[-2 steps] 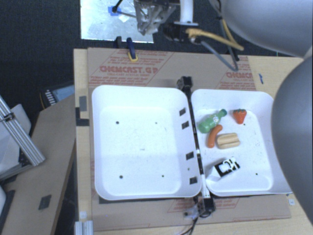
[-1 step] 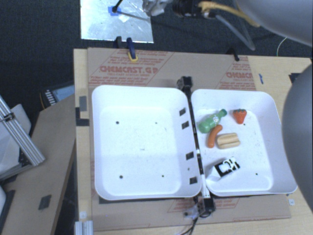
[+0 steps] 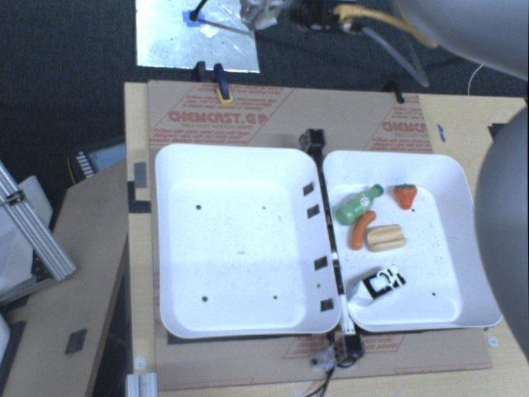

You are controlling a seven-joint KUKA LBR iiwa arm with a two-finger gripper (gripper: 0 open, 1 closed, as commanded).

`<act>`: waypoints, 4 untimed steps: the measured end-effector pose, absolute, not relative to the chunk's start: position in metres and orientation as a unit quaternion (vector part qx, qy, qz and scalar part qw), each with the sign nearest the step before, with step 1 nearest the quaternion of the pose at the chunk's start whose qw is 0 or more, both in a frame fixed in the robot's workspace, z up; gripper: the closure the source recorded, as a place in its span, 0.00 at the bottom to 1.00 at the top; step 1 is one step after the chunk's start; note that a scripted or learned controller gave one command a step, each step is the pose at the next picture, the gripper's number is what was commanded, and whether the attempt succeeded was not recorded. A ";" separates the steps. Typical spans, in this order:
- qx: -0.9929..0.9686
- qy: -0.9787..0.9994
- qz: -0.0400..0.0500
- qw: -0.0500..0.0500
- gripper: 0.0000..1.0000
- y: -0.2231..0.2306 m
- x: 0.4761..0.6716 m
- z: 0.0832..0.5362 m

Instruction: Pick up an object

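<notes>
Above the desk's far edge, the tool (image 3: 263, 7) hangs blurred, apparently parked clear of both bins; its opening I cannot tell. Right bin (image 3: 446, 304) holds bottle (image 3: 358, 204), carrot (image 3: 361, 229), bun (image 3: 385, 237), strawberry (image 3: 404, 195), all ungrasped.

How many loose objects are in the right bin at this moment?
5, all in the right bin: green bottle, strawberry, orange carrot touching the bottle, bread roll beside the carrot, black-and-white item nearer the front. The arm's edge may hide more.

brown board (image 3: 248, 114), silver sheet (image 3: 169, 23), blue clamp (image 3: 221, 79)
</notes>
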State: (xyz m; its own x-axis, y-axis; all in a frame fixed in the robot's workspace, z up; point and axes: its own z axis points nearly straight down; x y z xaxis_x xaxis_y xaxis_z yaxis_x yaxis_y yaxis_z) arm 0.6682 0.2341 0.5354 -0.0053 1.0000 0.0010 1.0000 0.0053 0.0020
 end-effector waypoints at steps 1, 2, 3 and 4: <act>0.707 0.707 -0.003 -0.001 1.00 0.233 0.668 0.466; 0.707 0.707 0.004 0.002 1.00 0.225 0.668 0.540; 0.706 0.709 0.001 0.000 1.00 0.234 0.668 0.535; 0.707 0.707 -0.003 -0.001 1.00 0.233 0.668 0.451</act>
